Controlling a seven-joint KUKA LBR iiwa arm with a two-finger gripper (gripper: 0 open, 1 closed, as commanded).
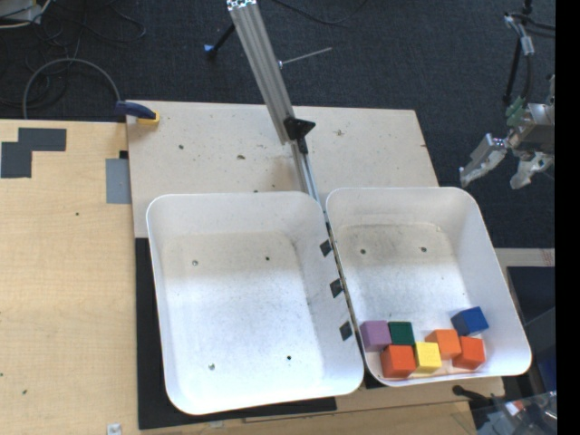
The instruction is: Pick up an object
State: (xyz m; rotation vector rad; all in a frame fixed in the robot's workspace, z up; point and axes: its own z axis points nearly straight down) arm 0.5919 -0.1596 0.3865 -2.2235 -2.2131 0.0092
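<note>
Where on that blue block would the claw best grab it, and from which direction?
Likely straight down from above. The blue block sits a little apart at the cluster's upper right, its nearest neighbour the orange block to the lower left. The gripper could pinch the two faces without a neighbour against them, avoiding the bin wall.

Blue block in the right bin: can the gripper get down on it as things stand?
Probably yes. The blue block sits uncovered, apart from the orange block beside it, with nothing stacked on top. The gripper, fingers spread, hangs outside the right bin beyond its far right corner. The bin's right wall nearby may crowd one finger.
</note>
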